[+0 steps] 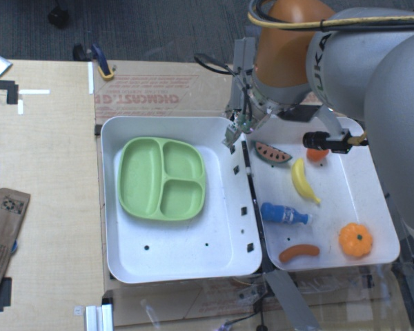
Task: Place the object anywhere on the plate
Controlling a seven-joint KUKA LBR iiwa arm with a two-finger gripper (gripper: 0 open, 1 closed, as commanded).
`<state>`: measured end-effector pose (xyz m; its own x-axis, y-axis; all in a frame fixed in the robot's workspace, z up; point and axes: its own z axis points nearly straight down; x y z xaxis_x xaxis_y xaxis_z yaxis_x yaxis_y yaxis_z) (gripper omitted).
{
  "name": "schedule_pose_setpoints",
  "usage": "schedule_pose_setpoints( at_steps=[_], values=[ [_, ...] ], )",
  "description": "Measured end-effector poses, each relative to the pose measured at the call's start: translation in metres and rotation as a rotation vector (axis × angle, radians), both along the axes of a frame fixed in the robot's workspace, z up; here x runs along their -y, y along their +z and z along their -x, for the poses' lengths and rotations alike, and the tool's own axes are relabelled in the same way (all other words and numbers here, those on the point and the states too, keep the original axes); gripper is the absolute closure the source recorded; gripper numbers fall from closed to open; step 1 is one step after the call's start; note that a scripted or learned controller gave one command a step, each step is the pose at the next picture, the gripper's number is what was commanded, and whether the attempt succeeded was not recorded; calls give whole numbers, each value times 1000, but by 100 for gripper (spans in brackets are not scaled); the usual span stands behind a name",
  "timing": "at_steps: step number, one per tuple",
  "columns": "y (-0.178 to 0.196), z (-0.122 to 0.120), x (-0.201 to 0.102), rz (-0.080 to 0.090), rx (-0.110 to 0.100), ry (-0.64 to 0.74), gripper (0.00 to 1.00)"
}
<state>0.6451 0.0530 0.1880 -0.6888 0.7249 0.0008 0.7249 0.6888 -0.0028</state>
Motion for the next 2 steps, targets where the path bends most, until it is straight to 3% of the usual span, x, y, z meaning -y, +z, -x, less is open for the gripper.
schedule_pose_setpoints(
  at_steps=[1, 2],
  values=[
    [0, 0, 0, 0, 0, 0, 0],
    [19, 0, 50, 2, 1, -372, 0]
  ],
)
